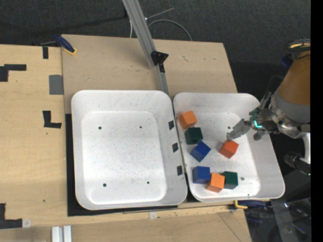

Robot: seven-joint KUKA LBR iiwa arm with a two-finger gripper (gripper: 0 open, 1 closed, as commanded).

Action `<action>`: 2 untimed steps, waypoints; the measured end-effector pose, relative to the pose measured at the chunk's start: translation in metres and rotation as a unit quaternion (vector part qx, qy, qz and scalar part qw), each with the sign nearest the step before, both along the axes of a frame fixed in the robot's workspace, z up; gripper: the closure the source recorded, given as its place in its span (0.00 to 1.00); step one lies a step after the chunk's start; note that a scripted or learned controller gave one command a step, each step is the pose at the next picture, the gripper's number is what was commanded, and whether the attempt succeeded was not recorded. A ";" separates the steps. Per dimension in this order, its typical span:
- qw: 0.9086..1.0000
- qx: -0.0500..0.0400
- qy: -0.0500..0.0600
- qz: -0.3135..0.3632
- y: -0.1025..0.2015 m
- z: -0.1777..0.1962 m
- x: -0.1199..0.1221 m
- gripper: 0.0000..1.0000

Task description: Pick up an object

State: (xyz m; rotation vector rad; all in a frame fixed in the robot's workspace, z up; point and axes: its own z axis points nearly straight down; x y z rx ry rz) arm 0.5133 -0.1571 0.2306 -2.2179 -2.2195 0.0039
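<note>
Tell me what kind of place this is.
Most likely a robotics lab bench set up for grasping trials. Two white bins sit side by side on a plywood benchtop, small coloured blocks such as an orange one lie in the right bin, and a robot arm's gripper reaches in.

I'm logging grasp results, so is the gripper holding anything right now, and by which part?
Nothing is held. The gripper hangs over the right bin, just above the red block, which lies on the bin floor.
</note>
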 end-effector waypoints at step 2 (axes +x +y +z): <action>1.000 0.000 0.001 0.000 -0.001 -0.042 -0.002 0.00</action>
